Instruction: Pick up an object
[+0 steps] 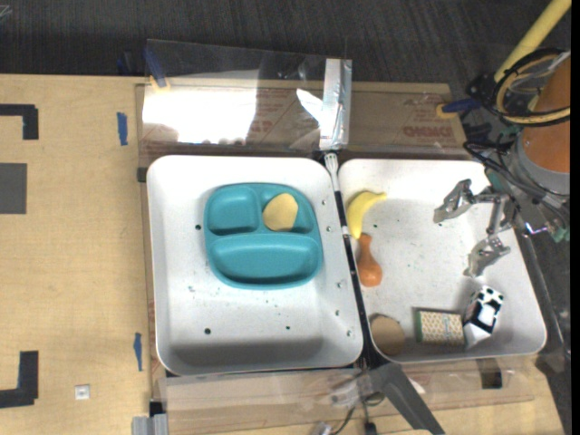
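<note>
My gripper (473, 228) hangs over the right bin (426, 243), near its right side, fingers spread apart and open with nothing between them. Below it, at the bin's front right, lies a black-and-white toy (486, 311) beside a small patterned box (439, 326). A brown round object (388, 333) sits at the bin's front left. A yellow banana (362, 209) and an orange carrot-like piece (368, 265) lie along the bin's left wall. In the left bin (181, 315) a teal divided plate (263, 236) holds a yellow lemon-like object (281, 212).
A clear plastic sheet with silver tape (335, 102) stands behind the bins. Cables and a yellow hose (535, 34) crowd the upper right by the arm (548, 143). Cardboard bench surface (63, 243) spreads to the left.
</note>
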